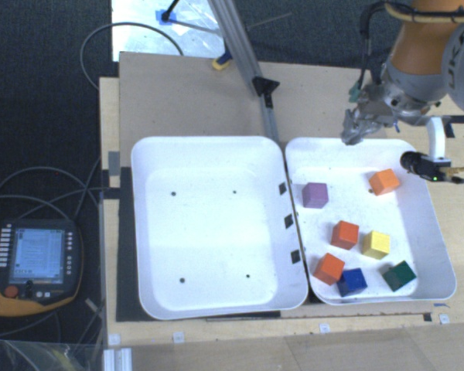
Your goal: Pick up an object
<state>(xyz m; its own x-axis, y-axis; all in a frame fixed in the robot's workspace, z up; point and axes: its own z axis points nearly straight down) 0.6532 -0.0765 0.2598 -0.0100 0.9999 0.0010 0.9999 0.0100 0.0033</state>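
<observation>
Several small cubes lie in the right bin: a purple one, an orange one near the back right, a second orange one, a third orange one, a yellow one, a blue one and a dark green one. My gripper hangs over the back rim of the right bin, above and behind the cubes, with nothing seen in it. Its tip looks dark and small.
The left bin stands beside the right one. A grey pole slants in from the top to the gap between the bins. A teach pendant with cables lies on the floor at left.
</observation>
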